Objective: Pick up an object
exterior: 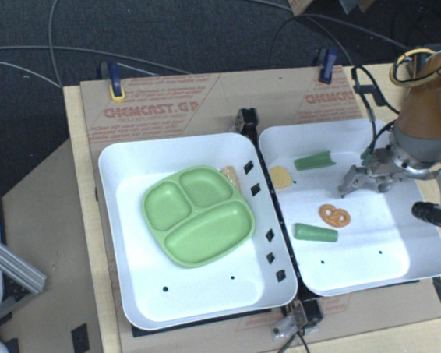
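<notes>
In the right bin (418,265), four small things are lying loose on the white floor. A pretzel (335,215) is sitting near the middle, and just below it a green stick-shaped piece (315,233) is lying at a slight slant, close to the pretzel but apart from it. Up toward the bin's far side a second green piece (313,161) is lying nearly level, and to its left a pale yellow, roundish piece (281,177) is resting near the wall between the two bins (what kind of toy food it is cannot be told).

The gripper (360,181) is hanging over the right half of this bin, to the right of the upper green piece and up and to the right of the pretzel. Its jaws are spreading apart with nothing between them, and it is touching none of the four pieces. Behind it the arm (426,123) is reaching in from the right, grey at the wrist with the orange band above.

In the left bin (138,282), a green divided plate (198,215) with three compartments is lying tilted across the middle; a small tan piece (229,177) is peeking out at its upper right edge.

Both bins are sitting side by side on a brown bench (158,100), with blue clamps (115,79) gripping its far edge.
</notes>
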Robot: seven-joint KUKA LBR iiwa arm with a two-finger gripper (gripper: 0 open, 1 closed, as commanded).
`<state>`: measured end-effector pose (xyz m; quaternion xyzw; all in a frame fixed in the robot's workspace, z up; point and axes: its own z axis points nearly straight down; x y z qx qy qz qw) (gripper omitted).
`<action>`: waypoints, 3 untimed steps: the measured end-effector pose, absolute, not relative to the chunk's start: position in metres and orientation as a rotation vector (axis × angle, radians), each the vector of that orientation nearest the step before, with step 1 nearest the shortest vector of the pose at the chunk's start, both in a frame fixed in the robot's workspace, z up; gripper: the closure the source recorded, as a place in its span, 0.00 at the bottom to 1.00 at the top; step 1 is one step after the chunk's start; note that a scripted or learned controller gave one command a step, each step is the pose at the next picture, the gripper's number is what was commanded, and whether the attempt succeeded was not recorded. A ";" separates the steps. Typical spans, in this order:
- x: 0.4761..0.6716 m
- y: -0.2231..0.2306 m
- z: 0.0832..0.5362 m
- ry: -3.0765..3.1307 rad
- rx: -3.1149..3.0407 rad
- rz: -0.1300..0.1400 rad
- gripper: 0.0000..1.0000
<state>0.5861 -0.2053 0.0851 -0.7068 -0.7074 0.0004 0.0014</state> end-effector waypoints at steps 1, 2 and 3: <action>0.587 -0.205 0.097 -2.222 -2.220 -0.002 1.00; 0.584 -0.211 0.152 -2.224 -2.225 -0.003 1.00; 0.590 -0.206 0.196 -2.224 -2.222 -0.002 1.00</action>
